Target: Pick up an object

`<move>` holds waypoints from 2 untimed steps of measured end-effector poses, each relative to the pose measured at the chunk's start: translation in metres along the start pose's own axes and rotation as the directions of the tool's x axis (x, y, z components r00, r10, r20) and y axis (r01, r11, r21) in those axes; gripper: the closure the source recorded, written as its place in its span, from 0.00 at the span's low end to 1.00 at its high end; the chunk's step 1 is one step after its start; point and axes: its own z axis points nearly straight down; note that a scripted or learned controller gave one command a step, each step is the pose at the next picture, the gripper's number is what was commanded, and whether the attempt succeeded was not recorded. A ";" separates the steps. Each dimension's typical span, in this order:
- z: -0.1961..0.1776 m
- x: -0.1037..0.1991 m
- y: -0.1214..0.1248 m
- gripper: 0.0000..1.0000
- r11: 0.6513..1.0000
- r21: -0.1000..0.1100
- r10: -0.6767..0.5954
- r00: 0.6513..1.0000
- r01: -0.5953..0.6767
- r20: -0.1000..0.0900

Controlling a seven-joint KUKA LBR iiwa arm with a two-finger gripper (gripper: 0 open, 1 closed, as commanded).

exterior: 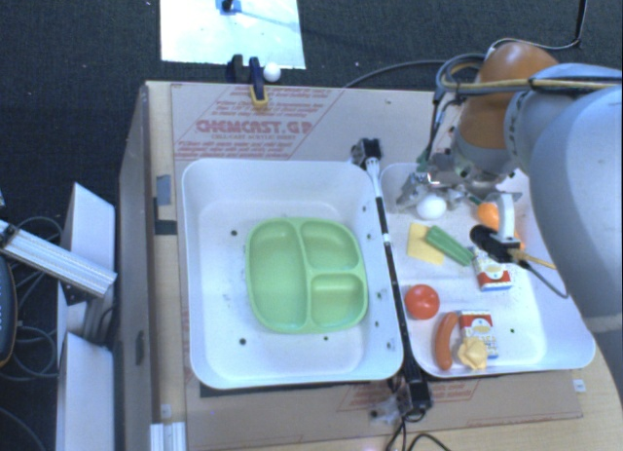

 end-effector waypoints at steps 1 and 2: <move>0.000 0.005 0.000 0.00 1.000 0.000 -0.001 1.000 0.001 0.000; 0.000 0.006 0.000 0.00 1.000 0.000 -0.001 1.000 0.001 0.000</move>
